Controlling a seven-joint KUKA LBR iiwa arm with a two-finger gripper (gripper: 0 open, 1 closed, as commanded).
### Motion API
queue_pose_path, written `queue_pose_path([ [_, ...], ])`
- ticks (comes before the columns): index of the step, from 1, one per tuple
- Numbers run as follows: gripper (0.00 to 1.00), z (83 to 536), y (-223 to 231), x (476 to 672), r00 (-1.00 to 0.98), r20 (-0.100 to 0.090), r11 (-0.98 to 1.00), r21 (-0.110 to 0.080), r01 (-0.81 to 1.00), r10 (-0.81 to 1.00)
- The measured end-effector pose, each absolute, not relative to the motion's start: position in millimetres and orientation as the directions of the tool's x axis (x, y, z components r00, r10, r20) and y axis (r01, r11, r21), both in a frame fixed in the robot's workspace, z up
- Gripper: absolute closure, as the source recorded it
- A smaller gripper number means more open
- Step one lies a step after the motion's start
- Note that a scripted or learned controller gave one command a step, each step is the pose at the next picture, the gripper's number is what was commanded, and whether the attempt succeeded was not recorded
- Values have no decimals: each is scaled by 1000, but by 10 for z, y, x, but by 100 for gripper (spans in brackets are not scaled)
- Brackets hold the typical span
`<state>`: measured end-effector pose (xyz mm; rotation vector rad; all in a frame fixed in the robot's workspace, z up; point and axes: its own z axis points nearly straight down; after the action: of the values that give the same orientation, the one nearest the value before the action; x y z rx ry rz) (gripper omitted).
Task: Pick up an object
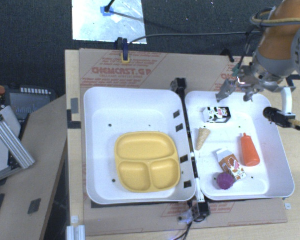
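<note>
My gripper (236,95) hovers over the far edge of the right bin (280,184), open, with nothing between its fingers. Just in front of it, slightly left, lies a small black-and-white cow-print carton (217,115). Nearer the bin's middle a tan cone (202,137) lies beside the divider. An orange bottle (249,150) lies on the right. A white and orange carton (231,165) sits by a purple ball-like thing (225,180) at the front.
The left bin (97,109) holds a yellow divided plate (147,161). A black clip strip (185,129) runs between the two bins. The arm's orange band (285,24) stands above the bench's right rear corner.
</note>
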<state>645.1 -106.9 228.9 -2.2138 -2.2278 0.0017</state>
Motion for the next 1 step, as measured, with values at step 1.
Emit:
queue_pose_path([
  [1,0,1723,-1096,6537,-3,0,3,-2,1000,1000],
])
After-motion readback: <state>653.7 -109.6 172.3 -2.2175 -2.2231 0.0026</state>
